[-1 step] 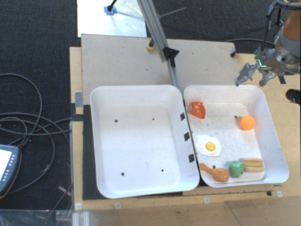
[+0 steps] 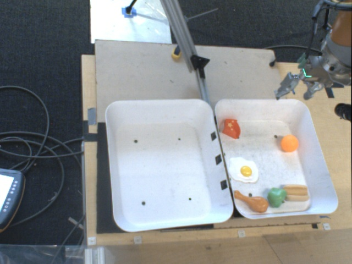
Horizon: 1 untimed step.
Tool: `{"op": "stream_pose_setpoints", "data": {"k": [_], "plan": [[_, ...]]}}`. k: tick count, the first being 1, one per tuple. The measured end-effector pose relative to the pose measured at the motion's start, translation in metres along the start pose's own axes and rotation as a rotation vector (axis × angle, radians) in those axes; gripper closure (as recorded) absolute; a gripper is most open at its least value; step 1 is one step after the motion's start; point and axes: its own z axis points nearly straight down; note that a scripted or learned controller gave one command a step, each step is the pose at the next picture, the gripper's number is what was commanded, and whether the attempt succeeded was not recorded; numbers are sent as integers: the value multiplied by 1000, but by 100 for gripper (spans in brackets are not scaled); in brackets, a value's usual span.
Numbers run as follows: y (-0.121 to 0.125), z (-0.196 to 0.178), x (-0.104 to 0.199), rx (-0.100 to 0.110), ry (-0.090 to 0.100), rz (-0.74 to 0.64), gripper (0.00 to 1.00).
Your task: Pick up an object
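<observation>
Nearest my camera, along the right bin's (image 2: 318,147) front edge: one toy chicken drumstick (image 2: 252,201), one green toy pepper (image 2: 276,196), one toy hot dog bun (image 2: 296,192), the pepper touching the bun, drumstick just beside the pepper. Further back I count one toy fried egg (image 2: 243,170) near the divider, one orange ball (image 2: 289,143) toward the right wall, one red toy strawberry-like piece (image 2: 231,128) at the back left corner. Six objects, all in that bin. Left bin (image 2: 159,208) sits touching it, both white, shallow, on a bare tan board (image 2: 143,70) over a wooden bench; dark carpet around, black cables (image 2: 38,142) and a pendant screen (image 2: 8,194) at left, a grey pole (image 2: 181,29) slanting in from above. My gripper (image 2: 300,86) hangs over the right bin's back right corner, fingers spread apart, nothing between them, well apart from every object
</observation>
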Motion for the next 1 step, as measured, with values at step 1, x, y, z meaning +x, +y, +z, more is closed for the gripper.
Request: {"op": "stream_pose_setpoints", "data": {"k": [1], "plan": [[-7,52,-8,4,1,7,0]]}}
